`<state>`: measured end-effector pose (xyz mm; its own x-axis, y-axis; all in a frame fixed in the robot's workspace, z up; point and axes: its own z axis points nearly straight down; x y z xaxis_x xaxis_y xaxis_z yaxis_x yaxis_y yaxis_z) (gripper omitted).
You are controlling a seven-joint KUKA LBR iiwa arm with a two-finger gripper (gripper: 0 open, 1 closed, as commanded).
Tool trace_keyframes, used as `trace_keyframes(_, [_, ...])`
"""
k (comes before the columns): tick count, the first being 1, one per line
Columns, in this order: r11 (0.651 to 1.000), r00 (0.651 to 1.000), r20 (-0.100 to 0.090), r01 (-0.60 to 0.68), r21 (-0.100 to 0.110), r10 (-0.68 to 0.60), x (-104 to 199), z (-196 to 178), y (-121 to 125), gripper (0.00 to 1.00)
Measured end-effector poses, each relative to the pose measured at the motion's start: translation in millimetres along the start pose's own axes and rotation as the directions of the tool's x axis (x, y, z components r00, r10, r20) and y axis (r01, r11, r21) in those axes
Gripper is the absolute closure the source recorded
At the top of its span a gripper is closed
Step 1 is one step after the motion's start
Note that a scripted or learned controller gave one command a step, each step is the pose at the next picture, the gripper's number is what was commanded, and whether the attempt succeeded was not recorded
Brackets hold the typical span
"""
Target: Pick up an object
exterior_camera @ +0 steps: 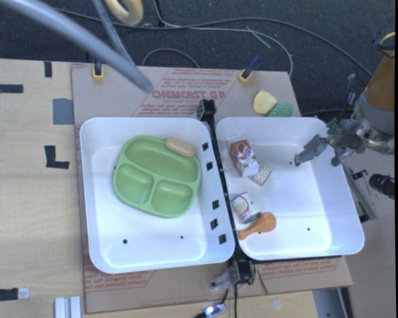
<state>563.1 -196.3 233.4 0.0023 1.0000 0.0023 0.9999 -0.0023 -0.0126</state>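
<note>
From my remote seat: two white bins side by side, left bin (93,197) and right bin (331,227), split by a black divider (215,177).

Arm (378,105) enters from the right, orange band at top right. Gripper (310,150) hangs over the upper right part of the right bin, near its right wall. I see one dark finger pointing left and slightly down toward the bin's middle. I cannot tell how far the fingers are spread; nothing shows between them.

Right bin contents, all along its left side:
- small brown and white carton (243,156), near the divider, long axis running top-left to bottom-right; a pale patterned packet (260,174) touches its lower right end.
- small wrapped packet (243,206), lower down, tilted the same way.
- orange drumstick-shaped toy (259,224), just below that packet, long axis nearly level, fat end to the right, narrow end pointing left and slightly down toward the divider.

All sit well apart from the gripper.

Left bin: green compartment tray (158,176), lying flat, with a tan bread-like piece (179,146) on its upper right rim, long axis tipped down to the right.

Outside the bins, above the right one: a yellow lump (265,102) touching a green one (282,109).
</note>
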Motion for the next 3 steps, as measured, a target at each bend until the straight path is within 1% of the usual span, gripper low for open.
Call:
trace_keyframes(1, [1.000, 1.000, 0.003, 0.003, -0.011, -0.003, 0.3, -6.1, 2.5, 0.00])
trace_keyframes(2, [1.000, 1.000, 0.002, 0.002, -0.006, -0.002, -5.3, 46.0, -6.3, 0.00])
trace_keyframes(3, [1.000, 1.000, 0.002, 0.003, -0.006, -0.003, -1.4, 110.0, -4.2, 0.00])
